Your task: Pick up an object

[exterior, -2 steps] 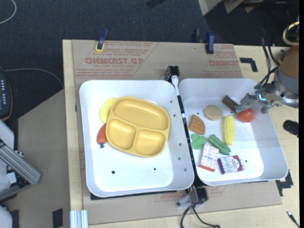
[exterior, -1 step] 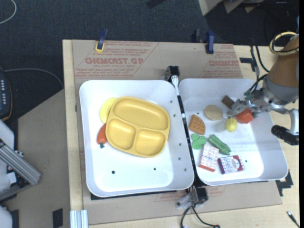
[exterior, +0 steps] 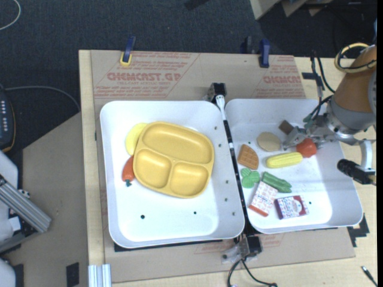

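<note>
Hand [exterior: 299, 141] and target sit close together in the camera view: we see the grey arm with its orange band [exterior: 354, 91] reaching in from the right, its metal fingers lowered into the right-hand shallow white bin [exterior: 344, 217], by the small round red plastic tomato [exterior: 307, 149]. The tomato lies just at the fingertips, on their lower right side, touching or nearly touching them. We cannot tell whether the fingers are open or closed, nor whether the tomato sits between them or merely beside them.

Just below the tomato we find a yellow plastic corn cob [exterior: 284, 159], its long axis running left to right with a slight upward tilt toward the tomato; its right end is near the red piece. A tan round plastic cookie [exterior: 269, 141] lies just left of the fingertips.

We judge the tomato the likeliest pick, and the coming move turns on shifting slightly down and right to centre it.
</note>
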Controlling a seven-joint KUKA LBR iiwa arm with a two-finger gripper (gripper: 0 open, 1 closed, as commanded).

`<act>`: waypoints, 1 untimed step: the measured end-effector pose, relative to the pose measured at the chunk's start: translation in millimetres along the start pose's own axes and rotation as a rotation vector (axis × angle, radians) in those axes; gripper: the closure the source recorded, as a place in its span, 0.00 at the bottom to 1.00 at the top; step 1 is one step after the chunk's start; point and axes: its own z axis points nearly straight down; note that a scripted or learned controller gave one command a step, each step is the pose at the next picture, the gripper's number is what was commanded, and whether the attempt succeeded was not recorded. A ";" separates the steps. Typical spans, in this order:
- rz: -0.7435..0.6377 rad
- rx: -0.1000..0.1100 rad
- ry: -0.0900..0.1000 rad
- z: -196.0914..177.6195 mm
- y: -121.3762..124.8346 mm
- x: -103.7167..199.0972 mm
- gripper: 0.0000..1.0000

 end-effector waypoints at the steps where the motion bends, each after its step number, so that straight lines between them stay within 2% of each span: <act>1: 0.000 -0.003 -0.006 -11.0 0.0 -2.0 1.00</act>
